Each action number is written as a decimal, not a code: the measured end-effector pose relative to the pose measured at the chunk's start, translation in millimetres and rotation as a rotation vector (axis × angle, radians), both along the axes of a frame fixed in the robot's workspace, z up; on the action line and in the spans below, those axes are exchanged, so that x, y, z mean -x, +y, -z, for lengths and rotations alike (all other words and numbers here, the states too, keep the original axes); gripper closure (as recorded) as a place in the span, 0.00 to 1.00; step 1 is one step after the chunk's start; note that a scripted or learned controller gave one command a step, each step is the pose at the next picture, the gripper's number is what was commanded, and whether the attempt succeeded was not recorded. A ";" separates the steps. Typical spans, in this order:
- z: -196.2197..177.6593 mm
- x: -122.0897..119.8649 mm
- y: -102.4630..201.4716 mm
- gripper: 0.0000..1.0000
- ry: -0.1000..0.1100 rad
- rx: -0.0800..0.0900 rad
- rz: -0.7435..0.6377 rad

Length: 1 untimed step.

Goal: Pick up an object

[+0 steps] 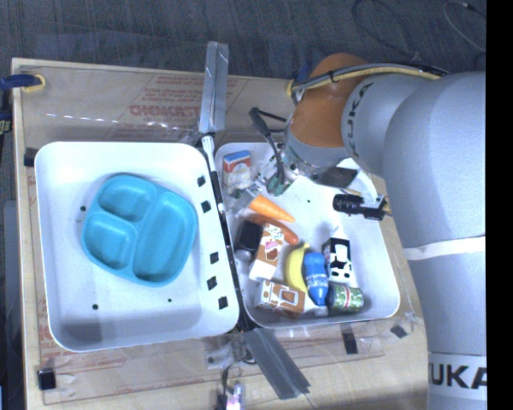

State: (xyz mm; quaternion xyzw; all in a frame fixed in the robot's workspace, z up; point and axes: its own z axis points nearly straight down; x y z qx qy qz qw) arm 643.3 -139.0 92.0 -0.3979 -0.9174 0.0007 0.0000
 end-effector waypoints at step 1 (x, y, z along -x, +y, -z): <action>-29.7 19.1 25.9 0.00 0.010 0.010 -0.029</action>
